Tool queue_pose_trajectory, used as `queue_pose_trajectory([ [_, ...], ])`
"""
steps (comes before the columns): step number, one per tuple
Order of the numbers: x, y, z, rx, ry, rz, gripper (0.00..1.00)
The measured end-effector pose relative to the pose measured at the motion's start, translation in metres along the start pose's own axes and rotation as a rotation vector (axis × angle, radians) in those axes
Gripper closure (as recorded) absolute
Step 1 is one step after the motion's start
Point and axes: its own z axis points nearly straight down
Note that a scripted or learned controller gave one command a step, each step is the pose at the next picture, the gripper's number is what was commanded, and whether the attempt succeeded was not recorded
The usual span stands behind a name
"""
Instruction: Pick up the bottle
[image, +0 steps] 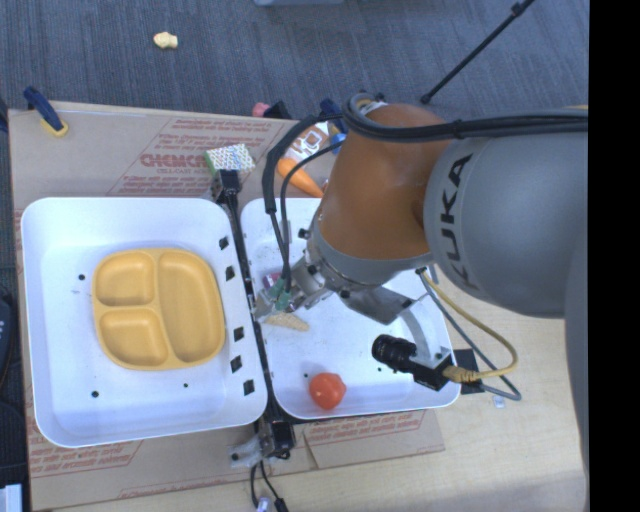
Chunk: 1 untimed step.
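bottle (303, 160) far edge, right bin | tool (283, 297) nearer, apart

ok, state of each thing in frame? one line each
yellow divided plate: flat in the left bin, its three wells bare
red-orange ball: loose near the front of the right bin
bottle: at the right bin's far edge, mostly behind the arm
gripper: low by the divider, fingers hidden

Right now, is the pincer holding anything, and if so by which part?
Cannot be told. The arm's orange band and grey body hide the pincer over the right bin. A bottle lies partly visible at that bin's far edge, with nothing seen gripping it.
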Motion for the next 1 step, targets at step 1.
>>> queue_pose_trajectory([
  [1,0.0405,0.0190,0.0221,0.003,0.002,-0.083,1.00],
])
